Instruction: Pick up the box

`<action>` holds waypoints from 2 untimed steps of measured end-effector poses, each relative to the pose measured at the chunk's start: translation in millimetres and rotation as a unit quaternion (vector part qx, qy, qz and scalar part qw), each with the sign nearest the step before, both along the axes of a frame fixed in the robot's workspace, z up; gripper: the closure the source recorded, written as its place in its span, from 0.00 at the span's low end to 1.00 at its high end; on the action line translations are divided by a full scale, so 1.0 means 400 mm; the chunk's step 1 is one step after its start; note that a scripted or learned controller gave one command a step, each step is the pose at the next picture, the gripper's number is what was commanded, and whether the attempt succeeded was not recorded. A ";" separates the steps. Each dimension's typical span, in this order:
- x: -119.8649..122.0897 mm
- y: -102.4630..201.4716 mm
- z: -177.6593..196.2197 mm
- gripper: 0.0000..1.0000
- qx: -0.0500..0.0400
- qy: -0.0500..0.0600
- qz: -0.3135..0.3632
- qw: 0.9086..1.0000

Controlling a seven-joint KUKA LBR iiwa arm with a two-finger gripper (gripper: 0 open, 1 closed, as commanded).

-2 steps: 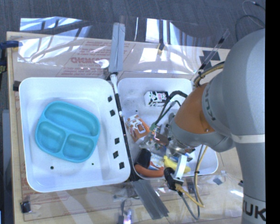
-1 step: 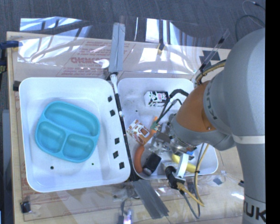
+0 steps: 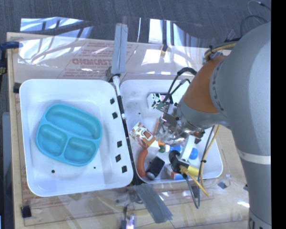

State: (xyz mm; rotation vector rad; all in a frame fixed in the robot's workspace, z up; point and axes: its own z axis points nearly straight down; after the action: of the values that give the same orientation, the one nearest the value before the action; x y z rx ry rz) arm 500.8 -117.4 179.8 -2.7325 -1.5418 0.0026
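Two shallow white bins are set side by side on the bench, and a teal divided tray (image 3: 69, 134) is parked in the left bin (image 3: 28, 175), lying flat and well apart from everything else. The right bin (image 3: 133, 92) is where all the clutter is piled. The box (image 3: 143, 135), small with an orange and white print, is found near that bin's left wall, just above an orange curved thing (image 3: 142, 161) and a black object (image 3: 155, 167). The gripper (image 3: 174, 137) is lowered into the right bin just right of the box, among the clutter; whether the jaws are apart or together can't be told, and nothing is seen clamped between them.
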 end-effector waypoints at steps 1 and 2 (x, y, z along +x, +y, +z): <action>0.130 -0.041 0.415 1.00 -0.001 -0.001 0.042 0.999; -0.044 -0.104 0.268 1.00 0.000 0.001 0.008 1.000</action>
State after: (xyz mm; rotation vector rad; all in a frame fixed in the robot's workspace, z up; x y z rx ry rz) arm 483.0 -158.8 286.8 -2.7202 -1.5630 0.0064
